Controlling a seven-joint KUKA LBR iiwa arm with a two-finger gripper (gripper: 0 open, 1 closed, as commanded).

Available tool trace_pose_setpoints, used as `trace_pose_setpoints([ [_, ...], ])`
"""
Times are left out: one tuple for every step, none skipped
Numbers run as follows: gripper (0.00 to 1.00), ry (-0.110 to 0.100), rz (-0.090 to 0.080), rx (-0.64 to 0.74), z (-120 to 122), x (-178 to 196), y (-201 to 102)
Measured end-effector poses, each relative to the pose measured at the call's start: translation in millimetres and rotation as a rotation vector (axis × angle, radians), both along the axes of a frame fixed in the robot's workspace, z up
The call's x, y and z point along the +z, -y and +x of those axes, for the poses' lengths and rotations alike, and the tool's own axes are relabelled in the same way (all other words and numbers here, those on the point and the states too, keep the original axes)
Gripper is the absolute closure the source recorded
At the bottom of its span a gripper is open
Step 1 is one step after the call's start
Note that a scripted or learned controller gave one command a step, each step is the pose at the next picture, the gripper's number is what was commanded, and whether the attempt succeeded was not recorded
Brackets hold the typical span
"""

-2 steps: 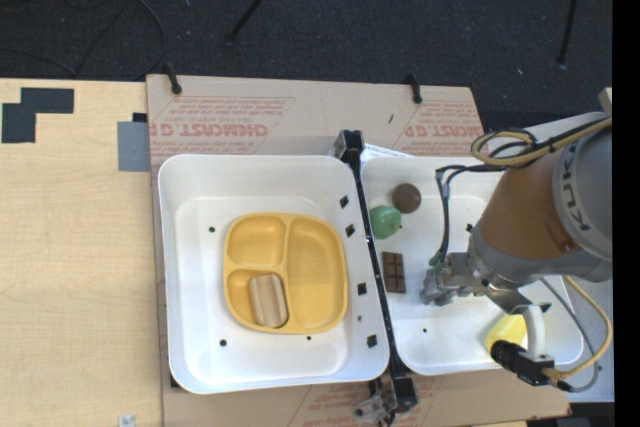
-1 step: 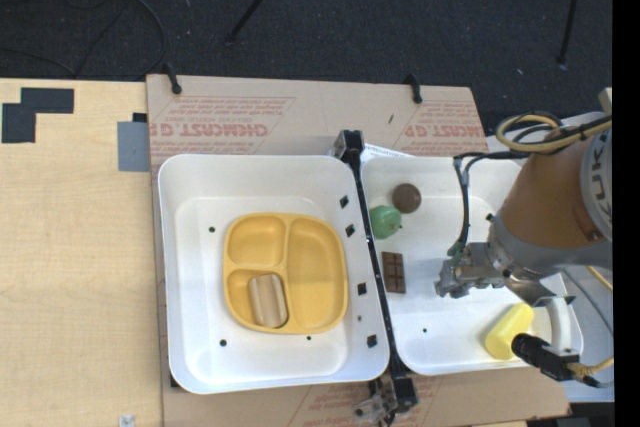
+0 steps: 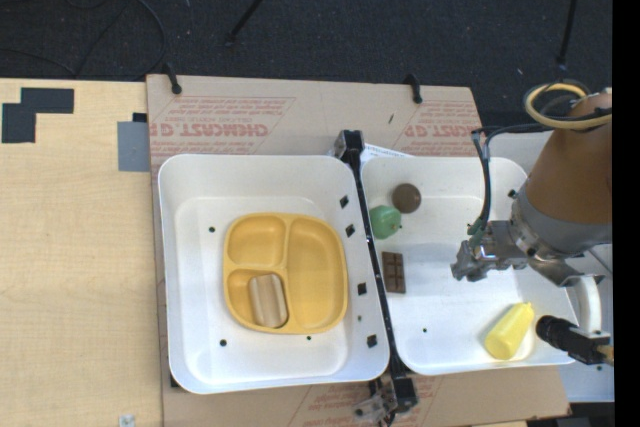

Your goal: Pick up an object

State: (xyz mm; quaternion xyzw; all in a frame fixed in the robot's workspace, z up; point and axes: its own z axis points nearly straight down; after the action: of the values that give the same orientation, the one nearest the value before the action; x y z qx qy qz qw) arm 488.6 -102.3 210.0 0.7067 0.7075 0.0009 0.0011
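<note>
The right bin [image 3: 440, 360] holds a brown ball [image 3: 406, 197] at the back, a green round object [image 3: 385, 220] by the divider, a dark brown chocolate-like bar [image 3: 394, 272] on the left floor, and a yellow block [image 3: 508, 331] at the front right. My gripper [image 3: 472, 262] hangs over the middle right of this bin, right of the bar and above the yellow block. Nothing shows between its fingers. In the left bin a yellow divided plate [image 3: 300, 265] carries a tan bread-like piece [image 3: 267, 300].
The arm's grey body with its orange band [image 3: 570, 185] covers the right bin's right side. A black divider [image 3: 365, 255] separates the two bins. Cardboard [image 3: 250, 120] lies under both bins, with a wooden bench [image 3: 70, 265] to the left.
</note>
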Motion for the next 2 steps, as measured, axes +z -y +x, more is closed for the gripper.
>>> trace_pose_setpoints([
  [1.0,-0.007,0.001,-0.003,-0.4,-0.5,0.5],
  [1.0,-0.006,0.003,0.004,13.8,11.2,-51.2],
])
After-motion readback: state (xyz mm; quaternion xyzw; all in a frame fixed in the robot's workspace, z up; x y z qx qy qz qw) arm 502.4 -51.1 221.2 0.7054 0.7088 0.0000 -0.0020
